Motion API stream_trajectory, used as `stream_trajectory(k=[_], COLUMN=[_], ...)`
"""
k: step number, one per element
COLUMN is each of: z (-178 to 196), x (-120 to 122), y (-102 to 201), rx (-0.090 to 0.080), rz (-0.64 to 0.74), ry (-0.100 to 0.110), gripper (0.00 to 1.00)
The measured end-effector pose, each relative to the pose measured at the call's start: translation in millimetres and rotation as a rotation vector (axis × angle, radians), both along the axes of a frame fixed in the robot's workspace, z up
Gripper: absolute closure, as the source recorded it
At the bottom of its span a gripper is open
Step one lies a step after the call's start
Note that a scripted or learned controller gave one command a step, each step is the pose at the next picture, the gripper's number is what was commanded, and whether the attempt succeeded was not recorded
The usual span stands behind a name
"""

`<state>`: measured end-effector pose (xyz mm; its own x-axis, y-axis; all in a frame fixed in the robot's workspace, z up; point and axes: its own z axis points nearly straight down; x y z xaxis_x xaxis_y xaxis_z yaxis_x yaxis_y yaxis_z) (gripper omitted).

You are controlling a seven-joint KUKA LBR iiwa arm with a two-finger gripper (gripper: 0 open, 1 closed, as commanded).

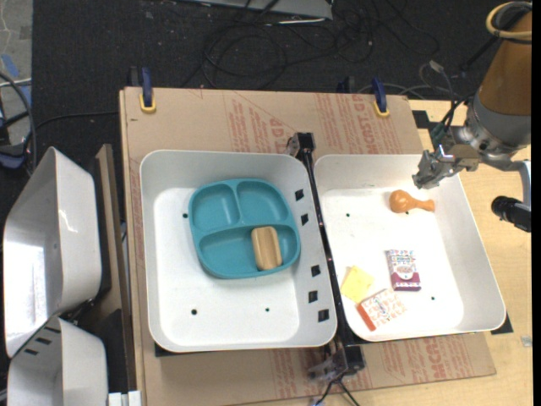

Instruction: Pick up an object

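My gripper (428,174) hangs over the far right corner of the right bin (473,235), just above and right of an orange pear-shaped toy (407,201) lying on the bin floor. Nothing shows between its fingers. Further forward in the same bin lie a small maroon and white card box (403,269), a yellow square piece (356,282) and an orange and white packet (380,309). The left bin (169,311) holds a teal divided plate (211,256) with a tan bread-like block (265,248) in its front compartment.
The black divider (314,227) runs between the two bins. Blue and yellow clamps (147,94) grip the board's far edge. White containers (46,252) stand off the bench at the left. Cables lie on the dark floor beyond.
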<state>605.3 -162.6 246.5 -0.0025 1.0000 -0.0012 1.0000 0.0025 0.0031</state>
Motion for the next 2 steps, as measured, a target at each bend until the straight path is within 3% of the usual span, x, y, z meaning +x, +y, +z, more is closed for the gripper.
stream_trajectory(k=[2], z=[-2.7], x=[10.7], y=[112.9], rx=[0.003], rz=[0.006], ry=[0.004], gripper=[1.0])
